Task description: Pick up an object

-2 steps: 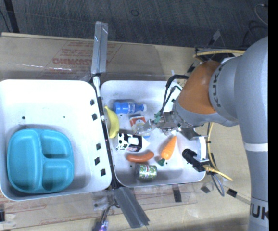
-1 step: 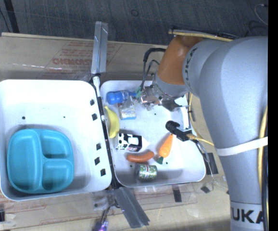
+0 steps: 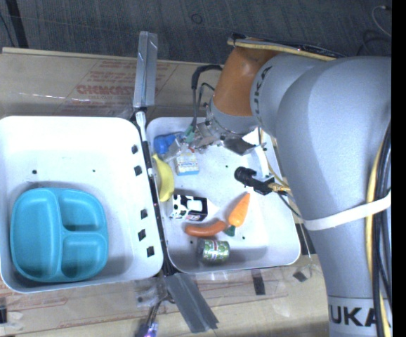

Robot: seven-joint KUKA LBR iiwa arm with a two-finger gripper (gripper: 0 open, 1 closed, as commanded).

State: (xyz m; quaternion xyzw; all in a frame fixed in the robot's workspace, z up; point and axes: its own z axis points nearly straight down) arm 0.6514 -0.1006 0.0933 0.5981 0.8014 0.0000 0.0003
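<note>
In the camera view the grey arm reaches into the right white plastic bin (image 3: 285, 253), its tool (image 3: 191, 138) low at the bin's far left corner over a small blue object (image 3: 164, 144) and a pale crinkly packet (image 3: 187, 163); whether it grips anything I cannot tell, so the pick looks unfinished. Nearby lie a smooth yellow banana (image 3: 164, 177), a black-and-white block (image 3: 190, 206), a glossy orange carrot (image 3: 239, 210), a red-orange sausage shape (image 3: 204, 227) and a shiny green can (image 3: 215, 251), while the left white bin (image 3: 62, 135) holds a matte turquoise divided tray (image 3: 59, 234).

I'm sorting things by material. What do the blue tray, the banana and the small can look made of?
Blue tray: likely moulded plastic, smooth and matte, with rounded compartments. Banana: probably a plastic toy, uniformly yellow and slightly glossy. Can: seemingly metal, with shiny highlights, though too small to tell.
</note>
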